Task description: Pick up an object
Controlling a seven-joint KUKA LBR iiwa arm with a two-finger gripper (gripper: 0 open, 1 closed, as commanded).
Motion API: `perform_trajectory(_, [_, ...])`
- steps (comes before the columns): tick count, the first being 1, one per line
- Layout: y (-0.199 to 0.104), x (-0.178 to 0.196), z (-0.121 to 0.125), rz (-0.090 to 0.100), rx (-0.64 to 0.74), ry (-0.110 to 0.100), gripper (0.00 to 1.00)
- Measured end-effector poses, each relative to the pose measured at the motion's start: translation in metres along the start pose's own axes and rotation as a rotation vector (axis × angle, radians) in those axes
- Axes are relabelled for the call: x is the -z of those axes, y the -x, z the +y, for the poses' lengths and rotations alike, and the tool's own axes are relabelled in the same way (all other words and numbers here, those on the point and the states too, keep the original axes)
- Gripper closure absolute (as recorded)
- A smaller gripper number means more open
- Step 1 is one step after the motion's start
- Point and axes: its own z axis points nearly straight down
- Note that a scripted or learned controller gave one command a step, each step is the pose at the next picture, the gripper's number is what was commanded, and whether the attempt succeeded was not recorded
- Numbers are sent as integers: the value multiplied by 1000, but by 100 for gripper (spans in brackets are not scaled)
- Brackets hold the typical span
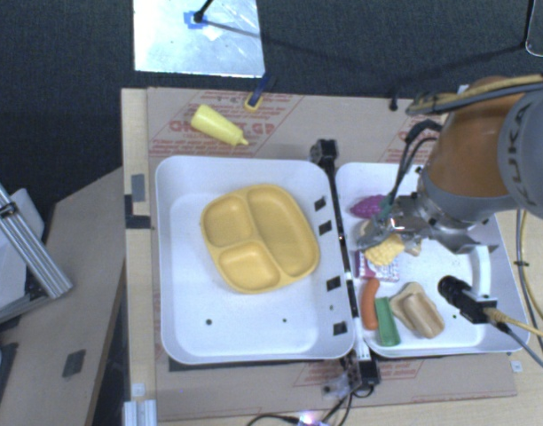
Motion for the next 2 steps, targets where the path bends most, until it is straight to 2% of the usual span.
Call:
perform_trajectory(1, [-63,10,3,0,0,0,100])
perform_trajectory(2, [-57,11,11,-2,-6,0,100])
